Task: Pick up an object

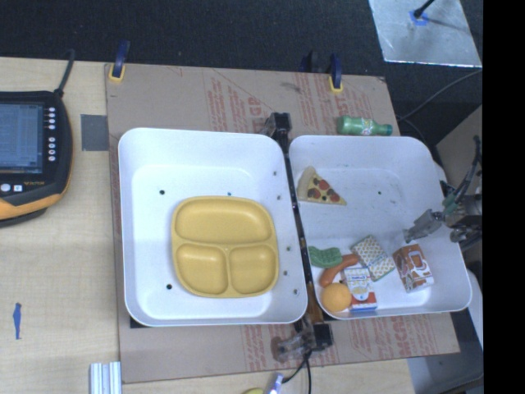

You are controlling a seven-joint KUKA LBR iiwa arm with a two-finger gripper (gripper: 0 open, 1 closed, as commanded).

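Claw (426, 224) at right edge of right bin (394, 158), finger spread impossible to tell, nothing visibly held; nearest pick, brown carton (413, 268), just below it, lying near-upright in frame.

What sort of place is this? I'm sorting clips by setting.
Probably a robotics lab bench: two white bins clamped on cardboard, toy food such as a pizza slice, and a teach pendant.

1. The small grey metal two-finger gripper (422, 226) was the plainest part of the robot, a slim, pale, angular piece.
2. Just right of it sat darker grey and black wrist hardware (459, 212), blurred and partly cut off.
3. Thin dark cables (473, 167) rose above that hardware.
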